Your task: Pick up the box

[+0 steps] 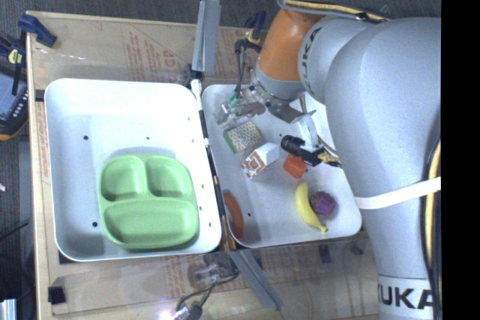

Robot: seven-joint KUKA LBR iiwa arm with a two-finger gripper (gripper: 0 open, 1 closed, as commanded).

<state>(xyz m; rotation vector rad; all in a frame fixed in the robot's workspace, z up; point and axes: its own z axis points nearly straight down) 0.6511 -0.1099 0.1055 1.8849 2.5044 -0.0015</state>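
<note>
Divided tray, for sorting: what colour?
Light green divided tray, in the camera view, left bin.

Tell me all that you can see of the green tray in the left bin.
The green tray is light green and looks like smooth moulded plastic. It has rounded corners and three hollow compartments: two smaller ones side by side at the far side and one long one at the near side. It lies flat and face up, slightly turned, on the floor of the left bin, toward the near right corner. Nothing lies in its compartments. The gripper is not near it.
</note>
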